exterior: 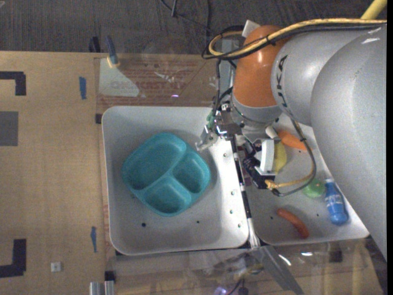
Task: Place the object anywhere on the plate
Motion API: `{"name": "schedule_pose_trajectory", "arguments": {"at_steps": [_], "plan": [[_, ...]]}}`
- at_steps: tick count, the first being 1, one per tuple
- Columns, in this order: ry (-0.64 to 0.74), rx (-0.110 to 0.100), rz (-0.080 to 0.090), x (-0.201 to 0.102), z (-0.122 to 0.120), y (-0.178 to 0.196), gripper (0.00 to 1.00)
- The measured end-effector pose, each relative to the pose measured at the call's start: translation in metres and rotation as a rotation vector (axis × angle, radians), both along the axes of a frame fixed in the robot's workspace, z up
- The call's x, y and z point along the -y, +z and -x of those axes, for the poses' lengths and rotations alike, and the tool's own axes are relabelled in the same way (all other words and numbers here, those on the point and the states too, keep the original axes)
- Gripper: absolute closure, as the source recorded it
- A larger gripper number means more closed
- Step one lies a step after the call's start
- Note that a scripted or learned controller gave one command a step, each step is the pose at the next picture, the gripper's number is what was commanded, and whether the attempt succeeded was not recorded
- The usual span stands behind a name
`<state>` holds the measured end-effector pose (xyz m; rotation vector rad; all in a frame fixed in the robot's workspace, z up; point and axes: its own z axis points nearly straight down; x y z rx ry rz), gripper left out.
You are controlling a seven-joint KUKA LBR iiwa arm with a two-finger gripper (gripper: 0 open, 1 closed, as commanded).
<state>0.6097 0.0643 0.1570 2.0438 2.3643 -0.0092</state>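
The plate [166, 174], teal with three compartments, lies in the middle of the left bin [126, 226], with bare white floor on all sides of it. No object rests in any compartment, so the placement is judged not yet done. The gripper [207, 137] hangs over the right side of the left bin, just beside the plate's upper-right rim and close to the wall [236, 183] that parts the two bins. Whether the gripper is open or closed cannot be told, because the wrist hides its tip. No object can be made out in it. The right bin [270, 229] holds five things: an orange carrot [295, 142] and a yellow piece [280, 157] partly under the wrist, a green piece [313, 189], a blue bottle [335, 204] and an orange-red stick [293, 222] near the front wall. Which of these is the task's object cannot be determined. The governing relation: the plate lies to the view's left of the gripper and slightly lower in the view, near it, while every candidate object lies to the view's right, across the wall. If the gripper is empty, the next move is judged to go right. If it carries something hidden, a short move left reaches the plate.
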Motion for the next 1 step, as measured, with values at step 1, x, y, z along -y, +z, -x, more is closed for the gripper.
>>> {"name": "schedule_pose_trajectory", "arguments": {"at_steps": [1], "plan": [[-0.032, -0.007, -0.015, 0.0005, 0.0005, 0.0689, 0.0]]}}
